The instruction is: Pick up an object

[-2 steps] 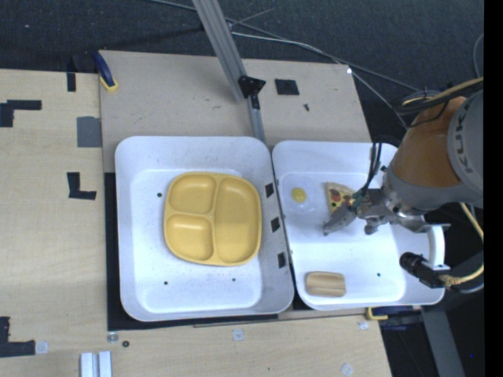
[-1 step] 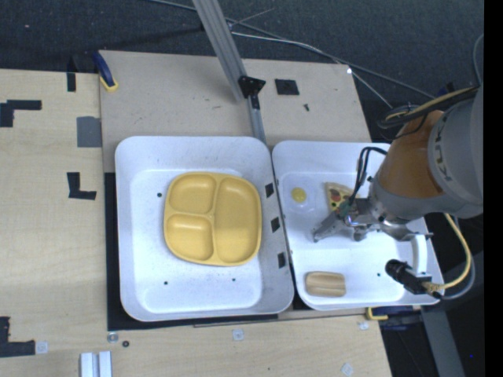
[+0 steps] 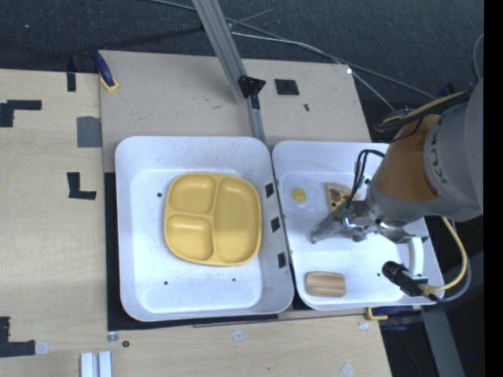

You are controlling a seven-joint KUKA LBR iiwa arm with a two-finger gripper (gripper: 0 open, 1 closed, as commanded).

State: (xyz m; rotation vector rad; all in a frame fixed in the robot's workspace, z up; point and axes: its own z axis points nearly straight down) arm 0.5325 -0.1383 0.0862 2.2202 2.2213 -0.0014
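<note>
Bench (image 3: 189, 93): pale wood surface, lying on a dark floor, carrying black tape marks along its left side.
Grey metal pole (image 3: 224, 42): slanting down from the top edge, ending at a black clamp (image 3: 251, 85) just above the gap between the bins.
Blue-and-yellow clip (image 3: 105, 72): sitting at the bench's upper left corner.
Thin cables (image 3: 314, 49): trailing across the floor at upper right.

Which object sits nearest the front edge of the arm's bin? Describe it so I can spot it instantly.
Find the right-hand bin, where the arm reaches in. Along its near edge lies a tan bun-shaped object, alone. Unlike the small yellow piece further back, it is bigger, oblong and brownish.
</note>
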